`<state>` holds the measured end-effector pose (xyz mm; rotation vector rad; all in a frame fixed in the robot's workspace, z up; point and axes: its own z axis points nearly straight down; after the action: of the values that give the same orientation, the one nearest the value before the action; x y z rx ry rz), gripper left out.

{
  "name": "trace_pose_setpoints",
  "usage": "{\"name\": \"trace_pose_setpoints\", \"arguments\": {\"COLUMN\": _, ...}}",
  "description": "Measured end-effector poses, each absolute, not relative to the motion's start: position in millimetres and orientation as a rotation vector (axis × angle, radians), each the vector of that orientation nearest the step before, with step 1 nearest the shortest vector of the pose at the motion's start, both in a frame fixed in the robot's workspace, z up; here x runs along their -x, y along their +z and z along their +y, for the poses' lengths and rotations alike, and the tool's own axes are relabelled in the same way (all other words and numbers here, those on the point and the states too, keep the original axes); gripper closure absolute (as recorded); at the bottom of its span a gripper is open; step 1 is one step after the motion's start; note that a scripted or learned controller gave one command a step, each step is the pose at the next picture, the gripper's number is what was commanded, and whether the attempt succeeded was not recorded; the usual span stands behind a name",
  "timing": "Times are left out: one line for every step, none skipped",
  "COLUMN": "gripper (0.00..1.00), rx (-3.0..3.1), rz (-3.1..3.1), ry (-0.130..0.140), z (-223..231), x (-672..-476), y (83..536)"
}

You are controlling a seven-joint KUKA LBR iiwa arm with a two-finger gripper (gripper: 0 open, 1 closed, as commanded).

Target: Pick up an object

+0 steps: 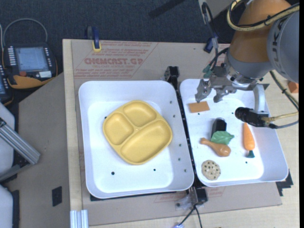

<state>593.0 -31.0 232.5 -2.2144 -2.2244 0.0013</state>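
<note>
The likeliest target is the flat orange-brown slab (198, 107), something like a toy slice of toast, lying flat on the floor of the right bin (270, 172) near its upper left corner. It lies alone, apart from the other toys, which leaves room on both sides for fingers to come down around it.

The tool (211, 95) hangs just above and slightly right of the slab, its two fingers spread with a visible gap between them and nothing in that gap. That open stance over an isolated piece reads as an approach to a grasp, not a grasp made. The slab is thin and lies flat, so I judge the fingers would need to reach nearly to the bin floor to catch its edges, and a slip is plausible.

Further down the same bin the rest sit in a loose cluster: a black block (218, 125) with a green leaf (222, 137) overlapping its lower end, a drumstick (216, 147) touching the leaf, a carrot (248, 137) off to the right, and a cookie (210, 169) near the bottom edge. Crowded pieces like these would be harder to pinch cleanly.

The left bin (90, 141) holds a yellow divided plate (137, 132), upright, compartments bare. Both bins rest side by side on the table (71, 127).
</note>
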Motion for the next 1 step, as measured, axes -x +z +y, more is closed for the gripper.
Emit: {"name": "trace_pose_setpoints", "arguments": {"gripper": 1.00, "rx": 2.214, "rz": -2.225, "ry": 0.001, "z": 13.9, "x": -586.9, "y": 227.6}}
